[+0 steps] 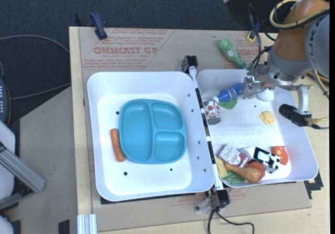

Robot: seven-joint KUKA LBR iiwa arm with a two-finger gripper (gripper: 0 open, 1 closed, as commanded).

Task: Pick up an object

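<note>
My gripper is low over the back of the right bin, at the right end of a blue bottle lying on its side. It is touching or very close to the bottle's cap end, and whether it grips the bottle is unclear. A green item lies just under the bottle, and a white round piece sits to the gripper's right. A small can stands by the bin's left wall and a yellow piece lies mid-bin.
A heap of toy food with a black-and-white toy fills the right bin's front. The left bin holds a blue divided plate and an orange sausage. A green bottle lies on the bench behind.
</note>
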